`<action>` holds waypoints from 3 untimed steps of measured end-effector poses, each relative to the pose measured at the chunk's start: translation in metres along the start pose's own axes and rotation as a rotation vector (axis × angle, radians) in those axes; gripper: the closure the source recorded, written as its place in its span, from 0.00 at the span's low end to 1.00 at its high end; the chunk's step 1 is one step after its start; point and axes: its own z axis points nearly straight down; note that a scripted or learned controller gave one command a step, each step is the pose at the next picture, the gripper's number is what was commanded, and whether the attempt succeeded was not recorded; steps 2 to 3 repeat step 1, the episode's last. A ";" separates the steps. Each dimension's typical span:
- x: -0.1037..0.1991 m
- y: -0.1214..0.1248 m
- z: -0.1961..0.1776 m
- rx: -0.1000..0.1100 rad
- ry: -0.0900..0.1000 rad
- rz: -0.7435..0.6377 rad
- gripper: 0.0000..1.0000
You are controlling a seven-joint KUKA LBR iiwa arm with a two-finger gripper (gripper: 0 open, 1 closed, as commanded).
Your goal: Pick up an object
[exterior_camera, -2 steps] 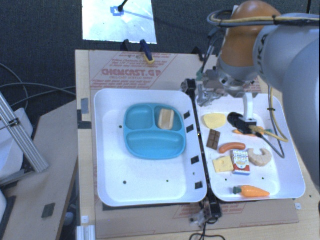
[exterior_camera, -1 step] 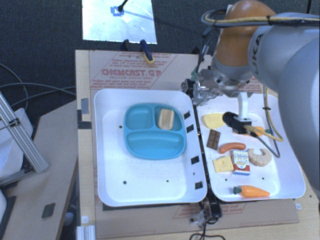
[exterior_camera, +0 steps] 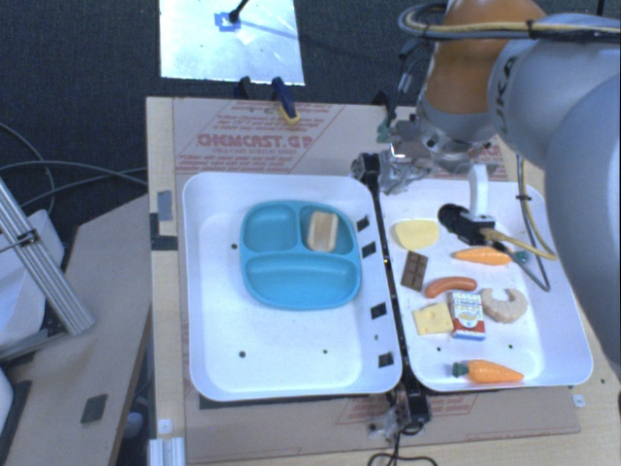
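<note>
Grey metal fingers point(exterior_camera: 393, 168) hang at the right bin's point(exterior_camera: 558, 357) eleven o'clock corner; whether they are apart or together I cannot tell. Toy foods lie toward five o'clock: yellow slice point(exterior_camera: 416, 233), chocolate bar point(exterior_camera: 414, 270), sausage point(exterior_camera: 450, 285), carrot point(exterior_camera: 486, 371).

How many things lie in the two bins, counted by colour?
Orange: 3 – carrot, sausage, carrot
Yellow: 2 – slice, cheese
Brown: 1 – chocolate
Tan: 2 – bread, pastry
Blue: 1 – plate
Red-white: 1 – carton
Total: 10
</note>
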 end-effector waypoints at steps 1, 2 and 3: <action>0.005 -0.018 0.000 0.003 -0.001 0.000 1.00; 0.005 -0.018 0.000 0.003 -0.001 0.000 1.00; 0.005 -0.018 0.000 0.003 -0.001 0.000 1.00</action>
